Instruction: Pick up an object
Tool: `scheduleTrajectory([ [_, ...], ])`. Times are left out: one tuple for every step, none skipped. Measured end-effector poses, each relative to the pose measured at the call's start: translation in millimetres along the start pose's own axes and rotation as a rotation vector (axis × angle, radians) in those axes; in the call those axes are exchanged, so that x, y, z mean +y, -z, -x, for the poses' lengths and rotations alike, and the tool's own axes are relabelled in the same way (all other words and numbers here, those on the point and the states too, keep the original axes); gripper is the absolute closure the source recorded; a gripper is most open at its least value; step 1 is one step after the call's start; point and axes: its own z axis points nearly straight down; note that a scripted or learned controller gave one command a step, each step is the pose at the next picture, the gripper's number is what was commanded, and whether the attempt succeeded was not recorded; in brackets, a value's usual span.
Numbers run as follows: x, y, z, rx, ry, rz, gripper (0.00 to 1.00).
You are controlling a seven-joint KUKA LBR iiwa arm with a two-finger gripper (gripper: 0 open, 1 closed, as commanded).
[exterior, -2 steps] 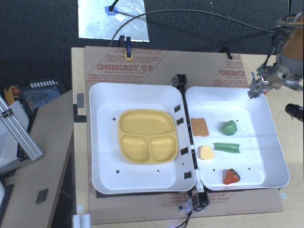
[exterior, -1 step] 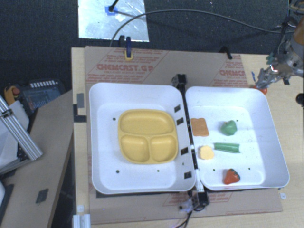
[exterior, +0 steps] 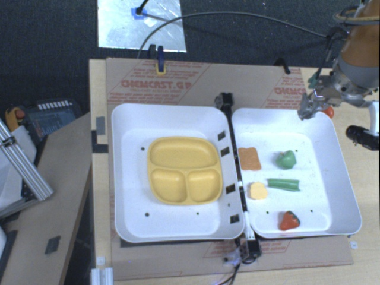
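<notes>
Hovering over the right bin's far rim, the tool, grip unreadable, sits well apart from green pepper.

Arm cut off at right edge; claw blurred, finger state unreadable.

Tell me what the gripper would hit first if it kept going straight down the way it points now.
Probably the right bin: the gripper hangs over its back rim, so it would likely meet the rim or bare floor just inside. The green round object lies nearer the front, off that line. Depth is unclear.
</notes>
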Motion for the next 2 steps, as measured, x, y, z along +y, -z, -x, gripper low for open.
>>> scheduleTrajectory([
  [-10.1,-14.1,-54.6,0.001,0.0,-0.001,1.0],
  [-22.8,-8.5,-109.3,0.001,0.0,0.0,1.0],
])
